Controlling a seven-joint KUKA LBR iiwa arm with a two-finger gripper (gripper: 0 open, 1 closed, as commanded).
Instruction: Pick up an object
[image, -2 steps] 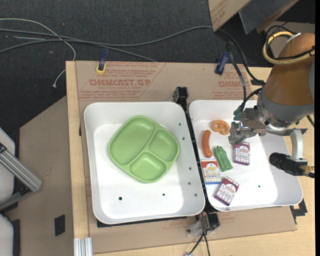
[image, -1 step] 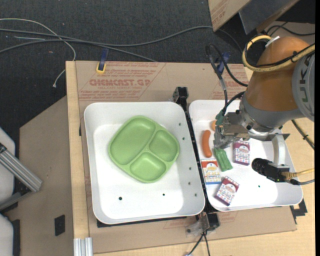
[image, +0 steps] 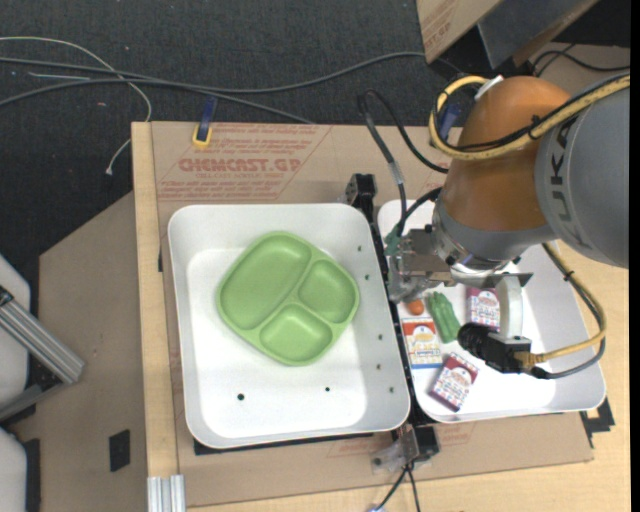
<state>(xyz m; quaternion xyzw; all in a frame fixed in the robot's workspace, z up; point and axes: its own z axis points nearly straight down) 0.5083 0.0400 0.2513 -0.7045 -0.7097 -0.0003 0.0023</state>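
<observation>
Grey KUKA arm with orange band (image: 505, 150) reaching in from the right and hanging over the near-left part of the right shallow white bin (image: 570, 390). Left shallow white bin (image: 200, 400), holding a light-green three-compartment plastic plate (image: 288, 297) at its centre. Gripper (image: 412, 285), low over the right bin's left edge; whether it is clenched or released cannot be told. Small printed cartons, one beside the gripper (image: 423, 340), one nearer the viewer (image: 453, 380), one to the right (image: 484, 307). Green elongated object (image: 443, 316), lying between the cartons.
</observation>
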